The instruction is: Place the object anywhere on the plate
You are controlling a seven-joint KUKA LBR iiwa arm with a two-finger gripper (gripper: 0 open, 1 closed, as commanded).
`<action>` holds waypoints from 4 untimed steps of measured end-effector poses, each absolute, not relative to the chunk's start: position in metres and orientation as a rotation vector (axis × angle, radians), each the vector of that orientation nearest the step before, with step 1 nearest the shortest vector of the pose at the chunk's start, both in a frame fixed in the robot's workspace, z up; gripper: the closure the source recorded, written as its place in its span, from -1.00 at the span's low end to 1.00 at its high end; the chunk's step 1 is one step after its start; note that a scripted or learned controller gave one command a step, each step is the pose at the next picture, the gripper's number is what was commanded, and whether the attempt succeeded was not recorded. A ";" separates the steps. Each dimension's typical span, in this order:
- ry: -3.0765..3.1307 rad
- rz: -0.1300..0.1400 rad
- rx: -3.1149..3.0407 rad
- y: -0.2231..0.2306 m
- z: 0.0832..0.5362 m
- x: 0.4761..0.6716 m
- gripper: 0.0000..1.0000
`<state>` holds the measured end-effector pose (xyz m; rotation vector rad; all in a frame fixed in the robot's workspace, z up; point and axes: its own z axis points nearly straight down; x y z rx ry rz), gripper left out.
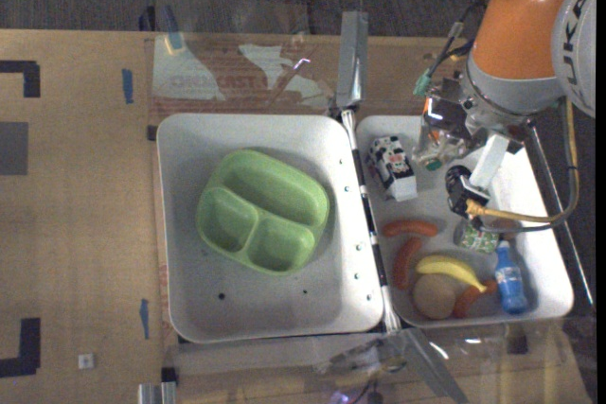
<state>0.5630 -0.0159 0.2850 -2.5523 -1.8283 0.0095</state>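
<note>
Green plate (263, 211) bare — gripper (437, 145) over crowded right bin (554, 284), finger state unreadable; risk: nudging milk carton (392, 167), missed grasp.

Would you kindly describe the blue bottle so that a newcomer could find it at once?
Look in the right bin, the one crowded with toy food. Along its right wall, toward the near corner, lies the small blue bottle, just right of the banana. It is the only blue item among the red, yellow and brown neighbours.
</note>
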 end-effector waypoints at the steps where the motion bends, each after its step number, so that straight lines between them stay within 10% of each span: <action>1: -1.886 0.004 -2.513 0.028 0.271 0.587 1.00; 2: -1.979 0.003 -2.441 0.041 0.313 0.564 1.00; 3: -1.729 0.009 -2.620 0.071 0.210 0.525 1.00; 4: -1.996 0.004 -2.425 0.073 0.231 0.577 1.00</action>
